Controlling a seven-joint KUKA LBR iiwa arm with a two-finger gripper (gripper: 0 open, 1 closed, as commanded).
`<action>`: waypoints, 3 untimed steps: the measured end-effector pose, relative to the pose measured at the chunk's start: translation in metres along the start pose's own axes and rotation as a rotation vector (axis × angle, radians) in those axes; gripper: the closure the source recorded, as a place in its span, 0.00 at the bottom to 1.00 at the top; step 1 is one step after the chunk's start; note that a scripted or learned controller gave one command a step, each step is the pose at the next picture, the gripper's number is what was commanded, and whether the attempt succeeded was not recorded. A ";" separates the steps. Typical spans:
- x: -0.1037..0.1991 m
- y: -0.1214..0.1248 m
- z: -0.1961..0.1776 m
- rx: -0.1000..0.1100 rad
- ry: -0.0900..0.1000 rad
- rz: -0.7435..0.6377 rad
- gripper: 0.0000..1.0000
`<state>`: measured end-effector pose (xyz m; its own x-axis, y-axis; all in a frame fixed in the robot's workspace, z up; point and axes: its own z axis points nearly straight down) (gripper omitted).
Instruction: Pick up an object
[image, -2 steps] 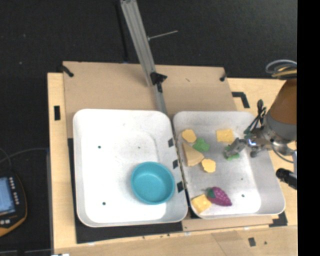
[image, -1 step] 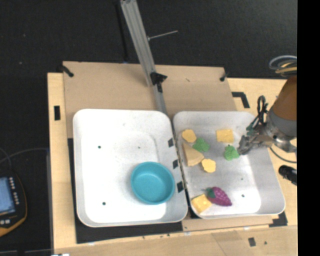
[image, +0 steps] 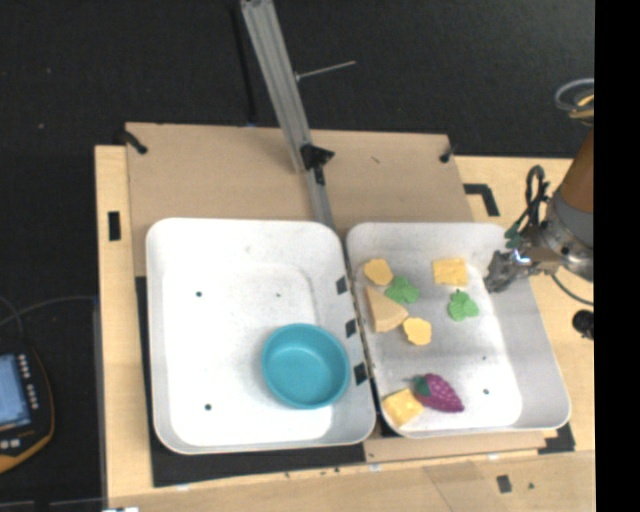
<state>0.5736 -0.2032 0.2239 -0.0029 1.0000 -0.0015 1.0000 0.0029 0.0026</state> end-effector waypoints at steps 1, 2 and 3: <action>-0.001 0.001 -0.046 0.000 -0.001 0.000 1.00; 0.050 0.020 -0.031 0.003 0.001 -0.003 1.00; 0.096 0.044 -0.038 -0.001 0.002 -0.004 1.00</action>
<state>0.6171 -0.1071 0.2616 -0.0072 1.0000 0.0003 1.0000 0.0072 0.0034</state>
